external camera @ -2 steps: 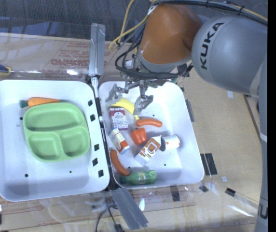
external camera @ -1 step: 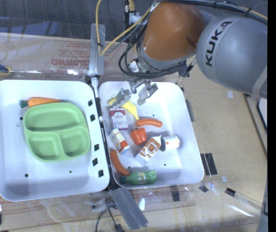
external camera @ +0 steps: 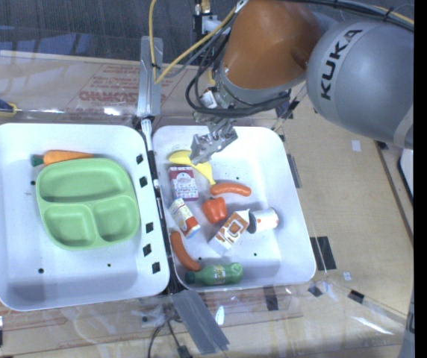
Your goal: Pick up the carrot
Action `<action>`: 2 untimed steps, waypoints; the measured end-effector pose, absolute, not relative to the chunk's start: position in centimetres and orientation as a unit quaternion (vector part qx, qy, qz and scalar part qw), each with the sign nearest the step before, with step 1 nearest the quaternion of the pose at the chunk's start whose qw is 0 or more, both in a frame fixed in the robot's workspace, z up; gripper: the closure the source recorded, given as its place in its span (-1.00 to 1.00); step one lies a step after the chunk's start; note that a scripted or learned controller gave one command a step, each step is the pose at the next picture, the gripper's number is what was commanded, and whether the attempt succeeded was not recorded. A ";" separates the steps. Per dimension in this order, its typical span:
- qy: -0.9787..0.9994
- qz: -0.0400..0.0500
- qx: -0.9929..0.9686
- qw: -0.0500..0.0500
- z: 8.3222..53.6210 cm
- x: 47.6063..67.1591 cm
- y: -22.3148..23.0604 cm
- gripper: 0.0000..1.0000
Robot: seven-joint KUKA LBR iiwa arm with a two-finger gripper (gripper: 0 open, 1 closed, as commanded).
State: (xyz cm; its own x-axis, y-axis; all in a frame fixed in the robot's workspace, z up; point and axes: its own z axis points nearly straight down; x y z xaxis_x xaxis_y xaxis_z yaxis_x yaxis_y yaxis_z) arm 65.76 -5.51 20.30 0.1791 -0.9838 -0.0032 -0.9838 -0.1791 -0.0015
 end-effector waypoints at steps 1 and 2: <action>0.640 0.001 -0.768 0.001 20.3 65.7 -5.5 -1.00; 0.572 0.000 -0.820 0.002 23.2 65.7 -13.9 -1.00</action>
